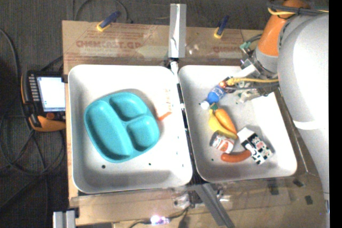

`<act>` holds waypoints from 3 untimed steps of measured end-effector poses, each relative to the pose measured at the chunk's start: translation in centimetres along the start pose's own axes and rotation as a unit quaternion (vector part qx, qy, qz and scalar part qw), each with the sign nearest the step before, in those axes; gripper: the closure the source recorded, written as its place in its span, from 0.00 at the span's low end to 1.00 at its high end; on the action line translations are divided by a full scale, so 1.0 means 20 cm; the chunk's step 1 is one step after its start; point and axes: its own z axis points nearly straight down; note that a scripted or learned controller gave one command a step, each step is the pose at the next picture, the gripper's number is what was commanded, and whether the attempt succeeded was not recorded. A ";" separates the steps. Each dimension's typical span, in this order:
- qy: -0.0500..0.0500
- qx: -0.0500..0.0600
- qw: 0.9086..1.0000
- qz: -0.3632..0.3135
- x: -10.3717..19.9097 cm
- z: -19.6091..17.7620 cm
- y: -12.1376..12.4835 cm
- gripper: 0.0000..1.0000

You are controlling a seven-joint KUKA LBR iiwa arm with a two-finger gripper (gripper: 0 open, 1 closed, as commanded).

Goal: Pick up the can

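Item 1: can (pixel 222 142), short, white and red, lying in the right bin (pixel 283 165), well below and left of the jaws, touching the banana (pixel 215 123) and carrot (pixel 227 119) above it and the red sausage (pixel 235 156) below.

Item 2: gripper (pixel 247 92), at the upper part of the same bin, hanging over a bare patch of floor; state of jaws cannot be told, mechanism blurred under yellow cabling. Nothing seen between the fingers.

Item 3: blue bottle (pixel 214 96), just left of the jaws, nearer to them than the can.

Item 4: black-and-white patterned box (pixel 256 147), below the jaws, just right of the can.

Item 5: left bin (pixel 80 168), far left of the jaws, holding 1 teal divided plate (pixel 124 125).

Status: task judged at an early stage. Can not grasped, not lifted, resting among 4 neighbours. Left to do: travel down and left to the can, descent, closure, lift. Crowding by banana and sausage likely to hinder a clean grip.
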 end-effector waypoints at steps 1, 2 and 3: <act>0.000 -0.001 1.000 0.000 0.00 0.00 0.00 0.00; 0.001 -0.001 0.995 0.097 0.12 -0.37 -0.13 0.00; 0.000 -0.001 0.993 0.115 0.02 -0.03 0.00 0.00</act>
